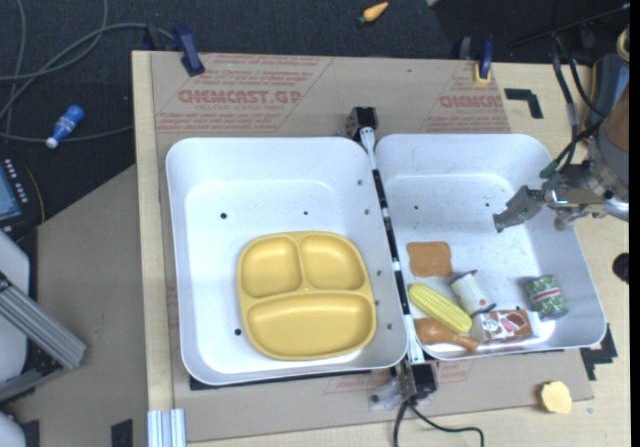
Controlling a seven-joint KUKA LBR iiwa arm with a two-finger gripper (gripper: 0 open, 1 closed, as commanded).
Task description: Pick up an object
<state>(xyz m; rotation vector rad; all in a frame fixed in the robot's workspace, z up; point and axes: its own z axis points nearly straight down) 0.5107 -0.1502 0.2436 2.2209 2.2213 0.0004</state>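
Candidate objects lie in the right shallow white bin (470, 160), clustered toward its near edge: a flat orange-brown toast-like slab (429, 257); just below it a yellow plastic corn cob (440, 307), lying diagonally; a small white-and-grey cylindrical can (469, 290) touching the cob's right side; a flat red-and-white printed packet (508, 325) below the can; an orange-brown piece (440, 335) at the near rim, partly under the cob; a small green patterned block (546, 296) apart to the right.

Two-finger gripper (520, 207) sits over the same bin's far-right area, well apart from all objects, nothing between its tips. Whether the jaws are open or closed: cannot tell, as they appear as one dark shape. Grey arm with orange band (605, 95) enters from the right.

Left shallow white bin (200, 185) holds a yellow three-compartment plastic tray (305, 295). Both bins rest on a brown-papered counter (250, 85) with blue clamps (186, 48) at its far edge. A yellow lump (556, 396) lies on the counter near the right bin's near corner. On the dark floor: a blue-and-white bottle (66, 123) and a small orange item (374, 11).
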